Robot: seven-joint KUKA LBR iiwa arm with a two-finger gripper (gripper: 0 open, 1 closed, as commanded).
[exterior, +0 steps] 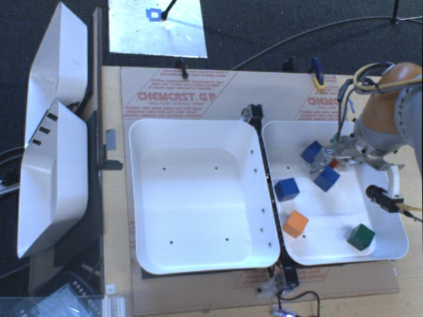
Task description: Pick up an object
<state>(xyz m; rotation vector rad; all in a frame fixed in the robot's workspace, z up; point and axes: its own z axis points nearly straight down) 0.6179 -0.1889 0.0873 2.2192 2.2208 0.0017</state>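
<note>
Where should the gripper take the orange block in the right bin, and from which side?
Take the orange block across two opposite flat side faces, coming straight down from above. It lies apart from the blue cube and green block, rotated against the bin wall, so the fingers probably need matching rotation.

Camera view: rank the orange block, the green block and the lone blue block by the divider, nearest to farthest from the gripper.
From the gripper, in the right bin:
1. Lone blue block, to its left by the divider.
2. Orange block, lower left, toward the front.
3. Green block, front right corner; nearly level with the orange one, so that order is loose.
</note>
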